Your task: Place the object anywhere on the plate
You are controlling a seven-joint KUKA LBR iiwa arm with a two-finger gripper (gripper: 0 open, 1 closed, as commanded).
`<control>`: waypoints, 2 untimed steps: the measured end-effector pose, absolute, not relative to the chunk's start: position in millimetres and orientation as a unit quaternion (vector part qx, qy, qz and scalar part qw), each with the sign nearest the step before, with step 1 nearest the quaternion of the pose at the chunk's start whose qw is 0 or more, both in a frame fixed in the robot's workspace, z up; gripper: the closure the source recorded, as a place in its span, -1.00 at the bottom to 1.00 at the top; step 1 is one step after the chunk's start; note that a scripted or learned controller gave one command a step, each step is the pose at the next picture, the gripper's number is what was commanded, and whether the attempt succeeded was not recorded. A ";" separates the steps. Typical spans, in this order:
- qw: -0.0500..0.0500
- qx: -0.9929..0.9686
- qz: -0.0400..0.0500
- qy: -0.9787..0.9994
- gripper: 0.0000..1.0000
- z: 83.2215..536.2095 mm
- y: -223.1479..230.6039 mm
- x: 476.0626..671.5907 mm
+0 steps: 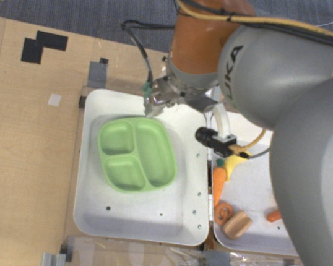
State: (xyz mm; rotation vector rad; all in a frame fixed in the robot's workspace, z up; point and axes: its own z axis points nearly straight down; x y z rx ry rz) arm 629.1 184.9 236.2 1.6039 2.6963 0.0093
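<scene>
Green plate sits in my left bin, claw at its far rim, grip state unreadable, while carrot lies in the right bin.

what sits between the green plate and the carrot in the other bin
In the camera view, bare white floor of the left bin and the two bins' adjoining rims separate the green plate from the carrot.
</scene>
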 end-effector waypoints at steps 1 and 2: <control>0.003 0.511 0.005 0.860 1.00 247.7 185.3 630.3; 0.001 0.566 0.001 0.824 1.00 134.2 227.2 653.7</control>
